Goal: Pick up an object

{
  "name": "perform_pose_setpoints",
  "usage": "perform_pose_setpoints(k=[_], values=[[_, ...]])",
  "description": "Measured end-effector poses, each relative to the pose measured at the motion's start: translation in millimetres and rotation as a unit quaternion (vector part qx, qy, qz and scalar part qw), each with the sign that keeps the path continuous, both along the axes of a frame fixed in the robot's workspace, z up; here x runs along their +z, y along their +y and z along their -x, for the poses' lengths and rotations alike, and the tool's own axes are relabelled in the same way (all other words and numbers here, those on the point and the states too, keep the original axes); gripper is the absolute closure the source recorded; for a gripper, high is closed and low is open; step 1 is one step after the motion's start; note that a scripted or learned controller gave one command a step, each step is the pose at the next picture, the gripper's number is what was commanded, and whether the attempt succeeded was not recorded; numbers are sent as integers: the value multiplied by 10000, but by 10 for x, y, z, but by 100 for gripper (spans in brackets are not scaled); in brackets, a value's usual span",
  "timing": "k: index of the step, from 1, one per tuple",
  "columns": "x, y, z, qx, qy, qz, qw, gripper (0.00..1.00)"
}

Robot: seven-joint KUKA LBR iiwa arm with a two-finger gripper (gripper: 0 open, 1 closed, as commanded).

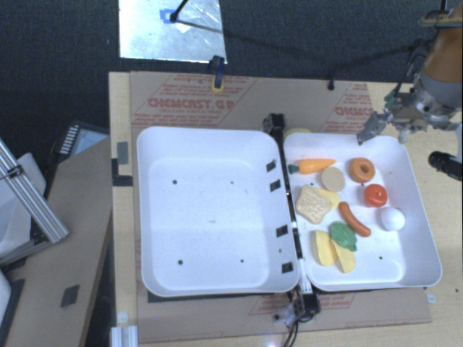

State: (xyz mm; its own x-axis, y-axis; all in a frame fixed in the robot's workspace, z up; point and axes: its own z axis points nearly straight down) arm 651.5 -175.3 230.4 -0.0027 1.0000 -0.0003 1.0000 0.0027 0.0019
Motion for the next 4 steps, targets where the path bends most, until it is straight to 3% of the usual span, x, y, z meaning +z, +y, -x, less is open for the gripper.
perform_pose_setpoints(k=[1,2,3,4], values=[[-1540,890,195,40,49,-28,10000,0],[-1464,797,747,-15,28,-6,10000,0],[-1345,796,708,-7,-14,3,10000,100],[-390,982,210,25,-67,5,10000,100]])
